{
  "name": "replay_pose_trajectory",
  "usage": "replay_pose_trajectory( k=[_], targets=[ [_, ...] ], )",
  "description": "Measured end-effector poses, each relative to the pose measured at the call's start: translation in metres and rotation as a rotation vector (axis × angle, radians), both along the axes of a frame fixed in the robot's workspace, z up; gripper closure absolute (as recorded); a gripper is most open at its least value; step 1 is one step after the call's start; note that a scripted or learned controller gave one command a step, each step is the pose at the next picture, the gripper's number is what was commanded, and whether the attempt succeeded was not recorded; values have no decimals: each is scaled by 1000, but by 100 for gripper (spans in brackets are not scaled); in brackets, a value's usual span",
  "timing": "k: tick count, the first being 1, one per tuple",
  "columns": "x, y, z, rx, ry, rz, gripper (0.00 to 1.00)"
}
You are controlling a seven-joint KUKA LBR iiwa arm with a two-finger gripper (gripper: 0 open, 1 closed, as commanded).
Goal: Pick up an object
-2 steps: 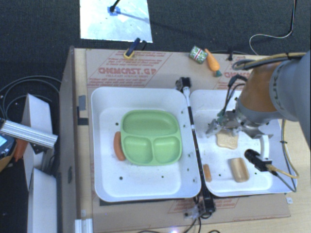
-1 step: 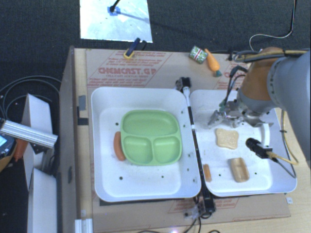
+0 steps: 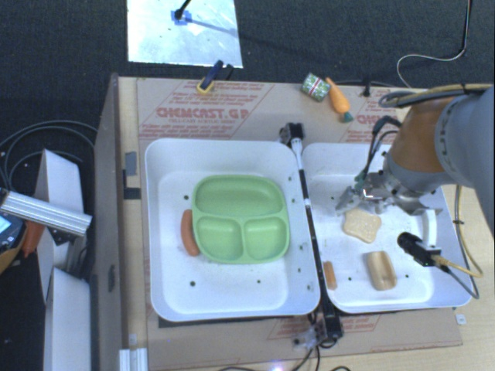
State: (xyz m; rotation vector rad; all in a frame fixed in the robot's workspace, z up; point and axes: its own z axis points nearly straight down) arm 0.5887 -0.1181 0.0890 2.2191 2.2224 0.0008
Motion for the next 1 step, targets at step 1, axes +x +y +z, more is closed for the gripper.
replay_pose_trajectory(
  k=[1],
  targets=[
    [-20,1,-5,0,0,0,0]
  ],
)
